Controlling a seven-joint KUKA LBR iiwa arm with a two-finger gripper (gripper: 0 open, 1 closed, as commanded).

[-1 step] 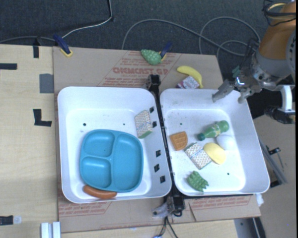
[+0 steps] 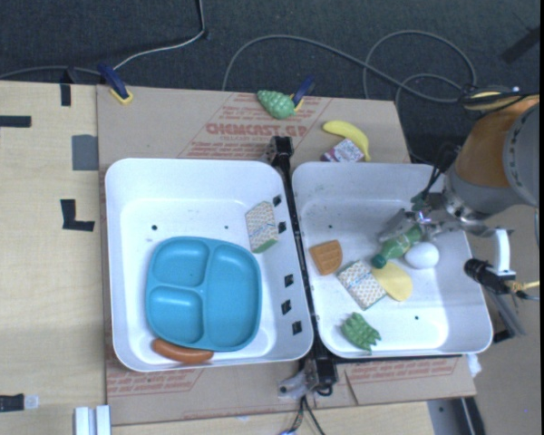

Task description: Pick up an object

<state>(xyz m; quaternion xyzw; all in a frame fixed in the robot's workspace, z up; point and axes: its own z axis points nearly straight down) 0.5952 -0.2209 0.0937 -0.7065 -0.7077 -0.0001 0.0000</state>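
- Along the lower edge of the frame, the right bin [image 2: 453,338] holds a green leafy toy [image 2: 361,331] near its bottom wall, with a patterned packet [image 2: 363,285] and a yellow piece [image 2: 397,282] just above it.
- Lower left, the other bin [image 2: 127,243] carries a blue divided plate [image 2: 204,293], with an orange sausage-shaped toy [image 2: 181,352] tucked under its lower rim and a small patterned box [image 2: 262,225] leaning by the divider.
- Mid-right, the likely target: a green bottle [image 2: 399,245] lies on its side, long axis running from lower left to upper right, dark cap end toward the lower left. A white egg-like ball [image 2: 422,256] touches it, so a grasp may nudge both.
- Right at the bottle's upper end sits the hand [image 2: 426,214], reaching in from the frame's right; how far it is open cannot be told, nor whether it grips anything.
- Upper centre, on the desk [image 2: 36,198] beyond the bins, lie a banana [image 2: 349,136] and a green toy [image 2: 276,103].
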